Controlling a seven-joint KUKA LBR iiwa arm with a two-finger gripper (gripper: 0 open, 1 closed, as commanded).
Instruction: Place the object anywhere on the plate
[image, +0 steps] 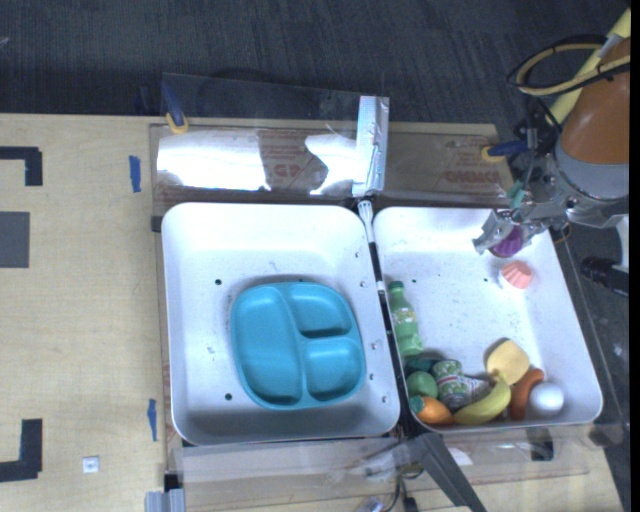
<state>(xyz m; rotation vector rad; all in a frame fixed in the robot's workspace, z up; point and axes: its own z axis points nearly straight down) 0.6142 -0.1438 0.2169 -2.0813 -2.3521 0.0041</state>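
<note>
Your pincer (508, 236) hangs over the far right part of the right bin (440, 250), with the arm (590, 140) coming in from the right. A small purple object (510, 241) sits right at its tip, but you cannot tell from this angle whether the pincer is clamped on it or merely above it. Just below and slightly right of the pincer lies a pink piece (516, 275) on the bin floor. Further toward you from the pincer, in the near corner of the same bin, toy foods lie heaped: a banana (484, 405), a green bottle (402, 318), a white ball (546, 399) and others. Well to the left of the pincer, the blue plate (298, 343) with its three compartments rests in the left bin (200, 260). Both bins stand on the table (80, 300).
</note>
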